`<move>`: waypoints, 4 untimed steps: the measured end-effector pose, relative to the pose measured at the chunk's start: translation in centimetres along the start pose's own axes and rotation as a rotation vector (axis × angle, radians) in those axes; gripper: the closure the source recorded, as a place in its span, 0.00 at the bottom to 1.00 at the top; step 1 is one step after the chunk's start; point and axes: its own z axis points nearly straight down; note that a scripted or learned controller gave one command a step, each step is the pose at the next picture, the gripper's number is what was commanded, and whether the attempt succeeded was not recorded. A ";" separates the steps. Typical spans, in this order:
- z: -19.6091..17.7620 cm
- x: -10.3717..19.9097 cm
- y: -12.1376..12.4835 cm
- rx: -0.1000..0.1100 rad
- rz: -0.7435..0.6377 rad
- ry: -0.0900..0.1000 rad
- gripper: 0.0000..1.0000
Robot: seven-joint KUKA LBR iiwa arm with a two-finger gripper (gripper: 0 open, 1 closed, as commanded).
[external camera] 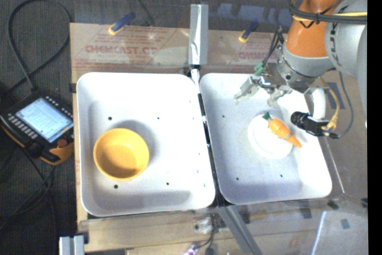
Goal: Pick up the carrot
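Observation:
An orange carrot (283,130) with a green top lies on a small white plate (265,141) in the right bin (239,158). My gripper (260,91) hangs above the bin's far part, up and left of the carrot and apart from it. Its two fingers (245,92) are spread open with nothing between them.
A yellow bowl (121,153) sits in the left bin (173,182). A black cable connector (301,121) hangs just right of the carrot. A metal divider post (197,39) stands between the bins at the back. A pendant (39,125) lies off the bench at left.

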 end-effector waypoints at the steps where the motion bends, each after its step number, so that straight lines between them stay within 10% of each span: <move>1: 5.5 -6.7 -2.9 0.000 -0.090 -0.002 0.00; 2: 9.0 -8.0 -4.5 -0.006 -0.265 -0.002 0.00; 3: 11.1 -10.5 -6.3 -0.008 0.030 0.002 0.00; 4: 11.4 -9.6 -9.3 -0.022 -0.168 -0.012 0.00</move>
